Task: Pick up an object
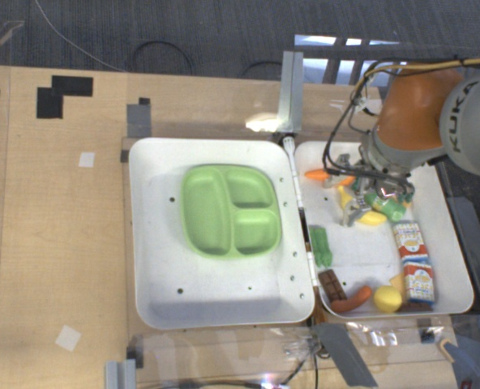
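Target object: the yellow toy [373, 218] lying in the right bin [459, 294], just beside a green toy [394, 209], both directly under my end effector [368, 203].
End effector: I am hovering low over the upper middle of the right bin; whether my fingers are parted or closed I cannot tell, and I am seeing nothing clearly held between them.
How it will handle: I am judging the yellow toy to be light, rigid plastic play food, smooth and rounded, so likely to slip or roll out of a pinch.
Where to take hold: I am favouring a grip across its narrow middle, approached from above, keeping clear of the green toy touching it.
Close neighbours: an orange carrot-like piece [317, 174] is lying near the bin's upper left corner; a carton [413, 254] is lying along the right side.
Farther neighbours: a green piece [319, 246] is sitting by the divider, with a brown bar [331, 284], a red sausage [351, 299] and a yellow lemon [387, 299] near the bottom edge.
Left bin: the left bin [155, 290] is carrying a green divided plate [229, 209], well apart from my reach.
Surface: both bins are resting side by side on a pale wooden tabletop [53, 241] bearing black markers and metal brackets.
Room: dark carpet [183, 14] is running beyond the far edge, with a thin cable trailing across it.
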{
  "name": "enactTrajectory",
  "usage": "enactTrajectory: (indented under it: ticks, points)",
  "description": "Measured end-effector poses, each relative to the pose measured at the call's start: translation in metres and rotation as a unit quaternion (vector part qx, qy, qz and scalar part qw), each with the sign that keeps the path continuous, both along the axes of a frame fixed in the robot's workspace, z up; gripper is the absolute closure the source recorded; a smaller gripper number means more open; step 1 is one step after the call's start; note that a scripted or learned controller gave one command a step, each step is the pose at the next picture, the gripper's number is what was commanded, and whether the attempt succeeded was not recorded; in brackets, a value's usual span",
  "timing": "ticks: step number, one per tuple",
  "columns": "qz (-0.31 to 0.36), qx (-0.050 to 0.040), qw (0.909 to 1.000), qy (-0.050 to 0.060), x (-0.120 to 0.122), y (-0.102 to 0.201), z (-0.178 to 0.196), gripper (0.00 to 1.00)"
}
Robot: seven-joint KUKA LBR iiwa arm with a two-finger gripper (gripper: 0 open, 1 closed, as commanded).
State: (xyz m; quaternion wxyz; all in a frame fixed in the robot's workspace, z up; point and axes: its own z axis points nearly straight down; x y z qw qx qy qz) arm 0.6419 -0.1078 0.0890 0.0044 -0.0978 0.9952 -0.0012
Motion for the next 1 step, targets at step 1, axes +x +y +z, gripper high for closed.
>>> enactTrajectory:
  ticks: [1]
  points:
    - [-0.043,-0.0025,0.9988,0.023,0.0204,0.0100,0.0002,0.00]
